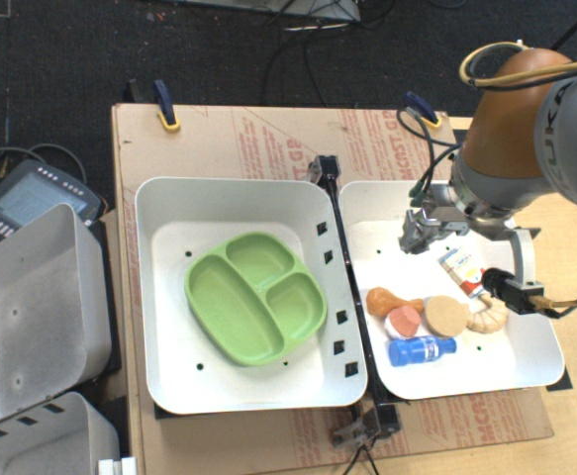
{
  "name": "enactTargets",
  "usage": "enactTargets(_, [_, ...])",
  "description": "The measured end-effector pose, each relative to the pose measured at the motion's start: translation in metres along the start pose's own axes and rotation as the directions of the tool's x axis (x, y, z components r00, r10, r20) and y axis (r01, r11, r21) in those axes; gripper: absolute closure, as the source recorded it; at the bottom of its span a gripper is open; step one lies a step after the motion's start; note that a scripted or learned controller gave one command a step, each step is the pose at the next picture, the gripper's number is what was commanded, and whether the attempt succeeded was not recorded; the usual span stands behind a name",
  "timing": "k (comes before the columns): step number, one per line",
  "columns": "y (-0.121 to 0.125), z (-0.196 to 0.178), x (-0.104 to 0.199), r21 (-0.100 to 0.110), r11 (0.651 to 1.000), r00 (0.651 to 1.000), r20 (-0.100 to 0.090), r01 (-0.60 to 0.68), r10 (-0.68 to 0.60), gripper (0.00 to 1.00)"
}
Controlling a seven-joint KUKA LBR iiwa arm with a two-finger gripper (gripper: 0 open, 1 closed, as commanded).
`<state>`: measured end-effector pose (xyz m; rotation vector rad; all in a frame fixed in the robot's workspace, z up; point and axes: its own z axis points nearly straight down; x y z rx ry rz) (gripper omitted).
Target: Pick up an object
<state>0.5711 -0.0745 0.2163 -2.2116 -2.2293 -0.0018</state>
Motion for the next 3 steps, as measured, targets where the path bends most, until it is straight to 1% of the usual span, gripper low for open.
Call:
enactTargets(1, [-0.009, -0.013, 0.052, 0.000, 1.000, 1.000, 0.000, 0.001, -0.001, 1.00])
enactTargets(2, [-0.023, -0.017, 0.097, 0.002, 1.000, 1.000, 0.000, 0.000, 0.000, 1.00])
enactTargets(3, [-0.036, -0.007, 0.153, 0.002, 1.000, 1.000, 0.000, 0.001, -0.001, 1.00])
